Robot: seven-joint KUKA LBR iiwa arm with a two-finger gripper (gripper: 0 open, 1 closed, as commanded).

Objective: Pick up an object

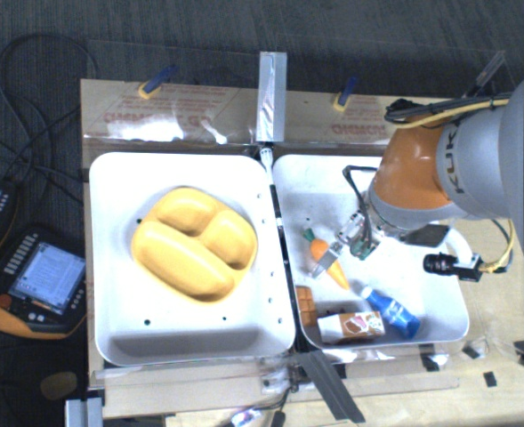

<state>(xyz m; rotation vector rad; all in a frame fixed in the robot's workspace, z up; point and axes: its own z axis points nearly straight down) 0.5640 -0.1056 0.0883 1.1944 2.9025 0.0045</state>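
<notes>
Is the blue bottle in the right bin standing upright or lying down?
Lying down: the blue bottle rests on its side on the right bin floor, white cap toward the carrot.

The grey arm (475, 163) reaches in from the right, tool (349, 241) angled low.

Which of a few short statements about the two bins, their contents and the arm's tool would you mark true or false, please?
1. The big yellow object lies in the left bin. True.
2. The carrot lies in the left bin. False: it lies in the right bin, beside the tool.
3. The blue bottle lies near the right bin's front edge. True.
4. The tool hovers over the left bin. False: it is over the right bin.
5. The carton stands on top of the yellow object. False: it lies in the right bin, left of the blue bottle.
</notes>
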